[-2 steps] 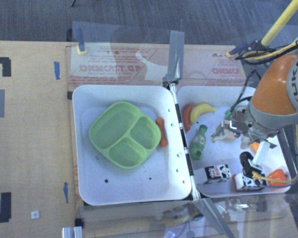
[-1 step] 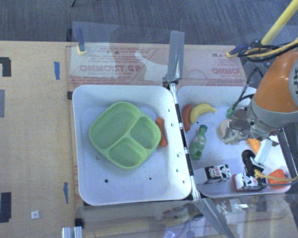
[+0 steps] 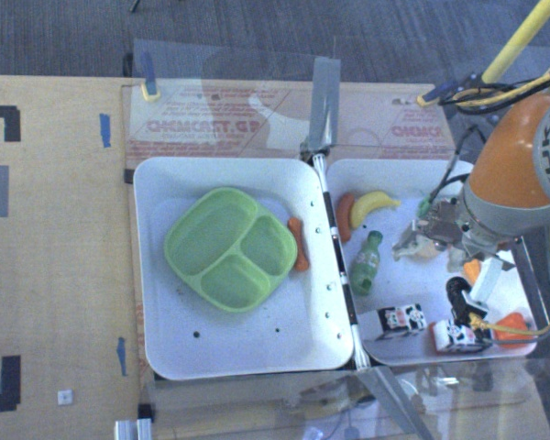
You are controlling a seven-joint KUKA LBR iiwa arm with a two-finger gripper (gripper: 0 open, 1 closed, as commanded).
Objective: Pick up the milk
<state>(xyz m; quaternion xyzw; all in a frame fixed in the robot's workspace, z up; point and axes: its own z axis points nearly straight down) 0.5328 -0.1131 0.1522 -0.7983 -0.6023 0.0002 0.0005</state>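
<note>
A: Where's the milk (image 3: 402, 319) sitting?

B: In the right bin (image 3: 396, 350), near its front wall. It's the small carton with the black-and-white cow print, lying down rather than standing. A second cow-print item (image 3: 457, 335) with a red end lies just to its right, near the front right corner, so I'd judge either could be mistaken for the other

A: And the claw (image 3: 420, 239)?

B: Higher up in the same bin, towards the back half, just beyond the green bottle (image 3: 366, 261). It hangs off the grey wrist under the orange band. Whether it's spread or closed I cannot tell; the metal parts blur together from this angle. Nothing visible in it

A: So which way does the arm have to go?

B: Towards the front edge of the worktop and very slightly left. The milk lies nearly straight below the claw in the picture, with bare white floor between them. The bottle is to the left of that path, not across it

A: Long axis of the carton?

B: Roughly left to right, a little tilted. I'd say the claw should close across the short way, front to back

A: Anything else close by?

B: The banana (image 3: 373, 204) is at the back, well apart from the milk
</note>
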